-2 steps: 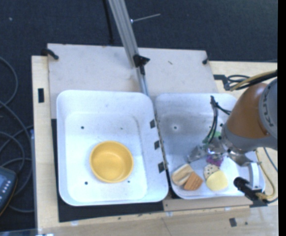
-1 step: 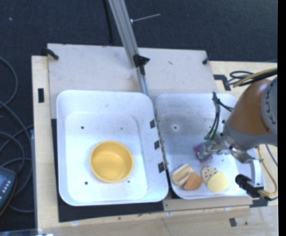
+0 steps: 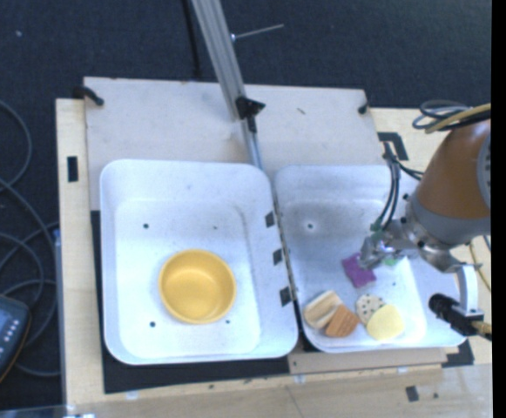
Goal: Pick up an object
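My gripper (image 3: 373, 256) is low over the right bin (image 3: 322, 207), directly above and touching the upper edge of a small purple block (image 3: 357, 273). Whether the block sits between the fingers is hidden by the gripper body. Near the bin's front edge lie a tan bread-like piece (image 3: 321, 306), an orange-brown piece (image 3: 343, 322), a pale spotted piece (image 3: 370, 305) and a yellow round object (image 3: 386, 322). A yellow bowl (image 3: 198, 286) rests upright in the left bin (image 3: 131, 198).
A slanted metal pole (image 3: 222, 50) rises behind the bins, its base between them. The divider with black clips (image 3: 279, 255) separates the two bins. The back half of the right bin is bare white floor.
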`<state>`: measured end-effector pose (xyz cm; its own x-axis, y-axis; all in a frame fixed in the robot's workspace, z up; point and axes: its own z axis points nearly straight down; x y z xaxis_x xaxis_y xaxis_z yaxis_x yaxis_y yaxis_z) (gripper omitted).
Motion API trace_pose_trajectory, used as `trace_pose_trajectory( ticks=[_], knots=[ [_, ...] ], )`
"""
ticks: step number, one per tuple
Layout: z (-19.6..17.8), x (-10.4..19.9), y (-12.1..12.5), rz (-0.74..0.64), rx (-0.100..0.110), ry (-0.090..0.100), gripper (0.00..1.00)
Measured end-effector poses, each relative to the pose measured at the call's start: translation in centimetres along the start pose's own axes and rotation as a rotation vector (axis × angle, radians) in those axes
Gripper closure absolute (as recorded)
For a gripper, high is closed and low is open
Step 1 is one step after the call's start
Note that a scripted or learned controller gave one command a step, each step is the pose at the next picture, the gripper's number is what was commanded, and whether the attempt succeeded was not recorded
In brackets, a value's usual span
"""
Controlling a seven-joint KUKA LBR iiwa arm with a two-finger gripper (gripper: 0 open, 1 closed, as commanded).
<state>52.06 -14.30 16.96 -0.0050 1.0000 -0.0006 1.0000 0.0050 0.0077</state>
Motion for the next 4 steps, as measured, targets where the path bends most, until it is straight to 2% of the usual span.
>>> trace_pose_trajectory(
  ticks=[1,2,3,4],
  knots=[
    [-5.4,-0.1,0.3,0.000,-0.001,-0.001,1.00],
    [-6.0,4.8,3.8,-0.004,0.004,0.002,1.00],
    [-5.2,9.8,5.8,-0.002,0.006,0.002,1.00],
    [-6.6,14.3,8.7,-0.003,0.004,0.003,1.00]
  ],
)
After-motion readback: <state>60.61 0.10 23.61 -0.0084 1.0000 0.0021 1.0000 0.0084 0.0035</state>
